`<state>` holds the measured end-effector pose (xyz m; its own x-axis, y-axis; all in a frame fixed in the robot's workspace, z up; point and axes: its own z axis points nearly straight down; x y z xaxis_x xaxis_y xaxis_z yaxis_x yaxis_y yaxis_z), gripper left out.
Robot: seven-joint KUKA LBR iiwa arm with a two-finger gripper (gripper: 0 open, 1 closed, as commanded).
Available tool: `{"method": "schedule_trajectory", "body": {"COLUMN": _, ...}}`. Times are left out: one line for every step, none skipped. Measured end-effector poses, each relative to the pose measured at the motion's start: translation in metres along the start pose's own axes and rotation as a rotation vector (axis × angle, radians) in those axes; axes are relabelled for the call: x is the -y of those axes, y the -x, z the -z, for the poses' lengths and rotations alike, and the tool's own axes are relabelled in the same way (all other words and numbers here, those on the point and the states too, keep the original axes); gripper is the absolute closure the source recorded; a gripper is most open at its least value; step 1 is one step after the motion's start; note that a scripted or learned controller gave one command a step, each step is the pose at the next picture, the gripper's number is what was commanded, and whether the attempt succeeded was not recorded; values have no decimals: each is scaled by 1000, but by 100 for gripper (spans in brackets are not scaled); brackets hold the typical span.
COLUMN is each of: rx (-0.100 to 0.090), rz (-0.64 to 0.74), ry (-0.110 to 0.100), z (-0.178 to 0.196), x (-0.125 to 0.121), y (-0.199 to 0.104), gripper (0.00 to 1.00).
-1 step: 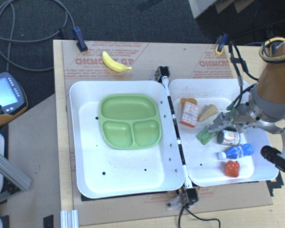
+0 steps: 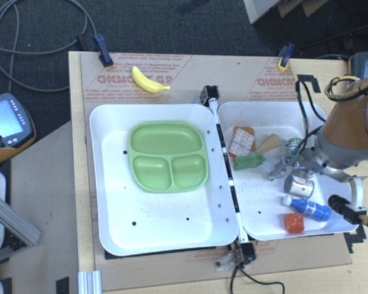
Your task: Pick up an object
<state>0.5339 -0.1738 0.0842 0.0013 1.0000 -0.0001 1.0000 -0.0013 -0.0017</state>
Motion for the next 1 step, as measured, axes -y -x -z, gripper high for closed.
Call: {"method": "schedule_trajectory", "body": {"rx": 0, "rz": 0, "ry": 3, "z": 10, "x": -1, "y": 0, "gripper": 100}}
